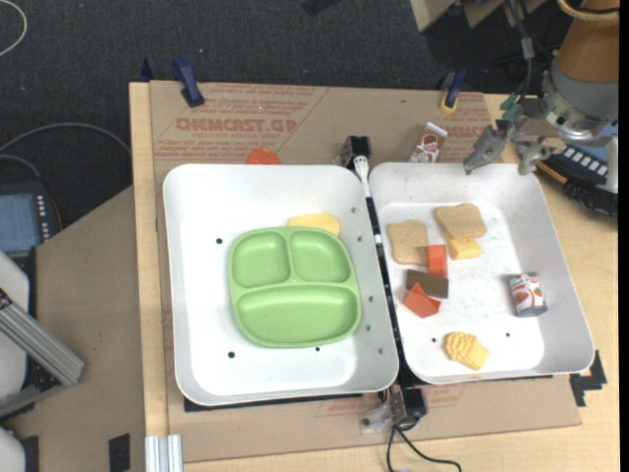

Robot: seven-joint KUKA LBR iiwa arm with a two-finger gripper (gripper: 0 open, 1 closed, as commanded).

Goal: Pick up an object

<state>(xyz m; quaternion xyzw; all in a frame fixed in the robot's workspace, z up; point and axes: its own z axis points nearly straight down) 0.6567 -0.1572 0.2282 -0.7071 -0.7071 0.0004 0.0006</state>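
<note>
My hand [513,147] hangs over the far edge of the right bin [565,308], up in the top right of the camera view, and its two fingers stand spread apart with nothing between them. Everything I could pick lies nearer the camera and to the left of it.

The closest candidates are the two toast-like slices: one [460,221] just below and left of the hand, with a small yellow block [465,249] touching its near edge, and a second slice [406,241] further left, near the bin's left wall. An orange block [436,259] leans against that second slice, and a brown piece [428,285] sits on a red wedge [423,304] just below. These crowd each other, so I judge a clean grip there would be awkward.

The small can [528,294] lies on its side, apart from the rest, almost straight toward the camera from the hand, its long axis running roughly near-to-far. I would take that one. A ridged yellow piece [466,349] lies alone near the front edge.

The left bin [187,264] holds a green divided plate [293,287] and a yellow piece [315,224] at its far rim. A small carton [428,144] stands on the counter [236,121] outside the bins.
</note>
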